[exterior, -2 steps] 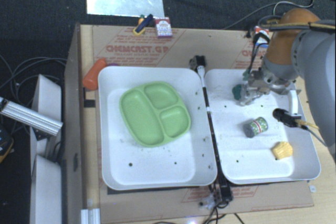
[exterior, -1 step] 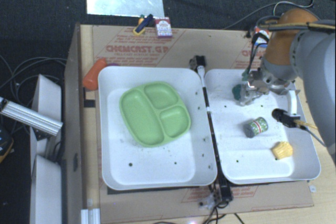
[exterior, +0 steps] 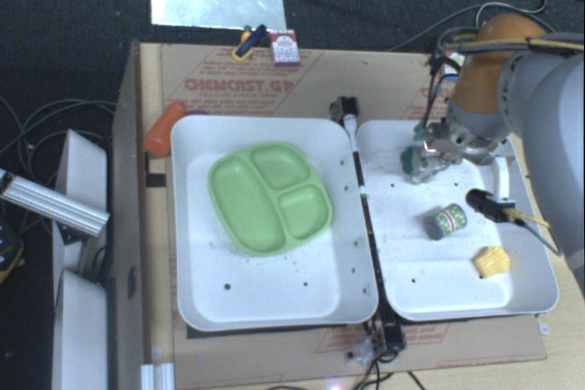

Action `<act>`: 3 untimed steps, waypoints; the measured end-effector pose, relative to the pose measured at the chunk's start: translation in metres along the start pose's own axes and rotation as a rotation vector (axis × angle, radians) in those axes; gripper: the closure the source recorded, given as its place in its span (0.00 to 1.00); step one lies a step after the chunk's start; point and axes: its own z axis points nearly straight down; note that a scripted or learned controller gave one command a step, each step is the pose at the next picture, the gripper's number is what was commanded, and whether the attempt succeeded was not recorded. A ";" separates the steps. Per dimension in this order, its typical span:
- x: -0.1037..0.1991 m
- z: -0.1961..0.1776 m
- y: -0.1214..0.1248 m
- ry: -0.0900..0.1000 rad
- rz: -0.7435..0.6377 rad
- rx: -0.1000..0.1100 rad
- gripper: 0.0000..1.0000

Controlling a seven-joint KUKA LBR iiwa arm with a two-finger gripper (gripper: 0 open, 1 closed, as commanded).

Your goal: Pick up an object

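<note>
- We see the gripper point(exterior: 422, 162) low over the far part of the right bin point(exterior: 530, 288); we cannot tell how it is set.
- A small can point(exterior: 445, 221) lies on its side just nearer than the gripper, apart from it.
- A yellow piece point(exterior: 492, 262) sits near the can, toward the bin's near right.
- A green divided plate point(exterior: 270, 197) lies in the left bin point(exterior: 210, 297).
</note>
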 end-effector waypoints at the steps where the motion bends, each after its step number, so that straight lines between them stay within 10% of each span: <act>1: -0.005 0.002 0.001 0.005 -0.001 0.003 0.00; 3: -0.007 0.002 0.001 0.006 -0.003 0.003 0.00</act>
